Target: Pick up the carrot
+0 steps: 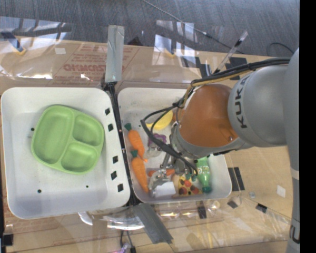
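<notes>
Two orange carrots lie along the left wall of the right bin (221,186), both with small green tops. The upper carrot (135,142) sits near the wall's middle, and the lower carrot (140,173) points toward the bin's front corner. My gripper (160,179) is low inside the right bin, just right of the lower carrot, among other toy food. The arm's orange band (206,121) and grey wrist hide much of the bin's middle. Nothing is visibly held.
A green divided plate (68,138) lies in the left bin (16,188). In the right bin are a yellow piece (164,122), a purple piece (159,138), a green bottle (203,175) and small colourful items (185,186) near the front wall.
</notes>
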`<state>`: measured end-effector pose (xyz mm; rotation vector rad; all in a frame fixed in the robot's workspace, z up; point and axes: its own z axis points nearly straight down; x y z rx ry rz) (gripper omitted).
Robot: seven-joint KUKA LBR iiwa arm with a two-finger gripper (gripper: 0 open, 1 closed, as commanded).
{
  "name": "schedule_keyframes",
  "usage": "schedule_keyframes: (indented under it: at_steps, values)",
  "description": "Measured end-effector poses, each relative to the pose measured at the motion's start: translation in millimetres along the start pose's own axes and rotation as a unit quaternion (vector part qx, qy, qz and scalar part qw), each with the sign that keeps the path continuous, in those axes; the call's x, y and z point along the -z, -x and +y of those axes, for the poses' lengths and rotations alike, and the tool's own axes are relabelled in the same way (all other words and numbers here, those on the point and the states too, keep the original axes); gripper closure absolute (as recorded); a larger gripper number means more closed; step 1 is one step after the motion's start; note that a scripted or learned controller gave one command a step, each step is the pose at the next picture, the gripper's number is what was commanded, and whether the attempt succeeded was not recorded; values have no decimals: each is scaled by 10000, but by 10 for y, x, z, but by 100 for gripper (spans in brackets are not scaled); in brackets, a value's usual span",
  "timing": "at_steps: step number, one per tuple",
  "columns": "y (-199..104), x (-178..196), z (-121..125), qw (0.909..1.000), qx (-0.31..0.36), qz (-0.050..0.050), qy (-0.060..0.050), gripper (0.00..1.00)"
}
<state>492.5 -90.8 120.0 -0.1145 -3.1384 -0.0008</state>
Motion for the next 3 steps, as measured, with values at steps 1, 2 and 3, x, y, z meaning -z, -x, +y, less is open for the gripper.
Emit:
schedule_keyframes:
  at_steps: [1, 2, 3]
  values:
    - [19, 107, 19, 10000, 43, -15, -1, 100]
    - [-181, 1537, 488, 9861, 1663, -33, -8, 100]
    - [49, 897, 1158, 9916, 1291, 8, 1, 100]
